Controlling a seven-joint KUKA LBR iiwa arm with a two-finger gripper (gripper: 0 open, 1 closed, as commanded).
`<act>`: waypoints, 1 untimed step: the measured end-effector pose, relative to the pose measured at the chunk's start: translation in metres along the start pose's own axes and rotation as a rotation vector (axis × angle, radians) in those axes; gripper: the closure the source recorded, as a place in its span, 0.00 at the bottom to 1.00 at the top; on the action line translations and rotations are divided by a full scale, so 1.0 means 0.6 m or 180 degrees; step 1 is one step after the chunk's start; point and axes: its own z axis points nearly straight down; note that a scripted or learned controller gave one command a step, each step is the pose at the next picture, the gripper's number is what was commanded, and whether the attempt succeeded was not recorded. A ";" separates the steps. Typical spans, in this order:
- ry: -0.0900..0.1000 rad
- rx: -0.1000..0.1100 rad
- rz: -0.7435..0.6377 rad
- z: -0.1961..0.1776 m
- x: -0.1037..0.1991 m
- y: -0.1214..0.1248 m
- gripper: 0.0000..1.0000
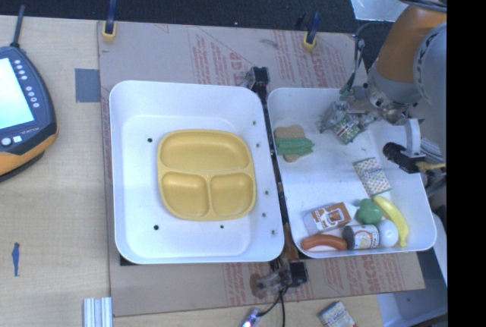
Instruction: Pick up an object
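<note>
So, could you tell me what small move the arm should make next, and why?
Probably a short descent straight down. The end effector hangs at the upper part of the right bin, apparently over a small crumpled item, while the other toys, such as the banana and sausage, lie at the bin's near end. Nothing is visibly held yet.

- Two white bins: left bin (121, 166), right bin (304, 181)
- One yellow divided plate (206, 172), in the left bin
- In the right bin: one banana (393, 218), one sausage (323, 243), one bottle (367, 237), one small carton (328, 216)
- Two clamps (110, 20) beyond the bins
</note>
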 end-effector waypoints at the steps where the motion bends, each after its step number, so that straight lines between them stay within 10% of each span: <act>1: 0.0000 0.0003 -0.0009 -0.018 0.000 0.001 1.00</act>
